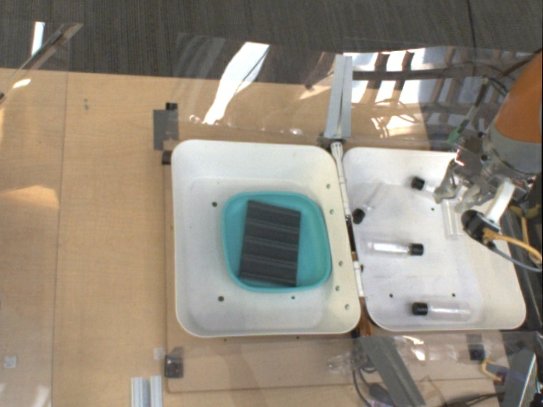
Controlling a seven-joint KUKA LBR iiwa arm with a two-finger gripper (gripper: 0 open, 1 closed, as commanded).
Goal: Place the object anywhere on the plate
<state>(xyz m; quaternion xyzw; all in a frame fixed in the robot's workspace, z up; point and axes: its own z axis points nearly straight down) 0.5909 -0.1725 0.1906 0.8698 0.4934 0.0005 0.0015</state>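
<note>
A teal plate (316,246) sits in the left white bin (195,227). A dark grey ribbed block (271,242) lies flat on the plate, roughly in its middle. My gripper (456,192) hangs over the upper right part of the right bin (501,303), well away from the plate. A clear tube (448,216) lies just below it. Nothing shows in the gripper's hold.
Several clear tubes with black caps lie in the right bin: one near the middle (394,248), one at the front (438,309), one by the left wall (370,203). A black cap (417,182) lies left of the gripper. A metal divider (339,100) stands behind the bins.
</note>
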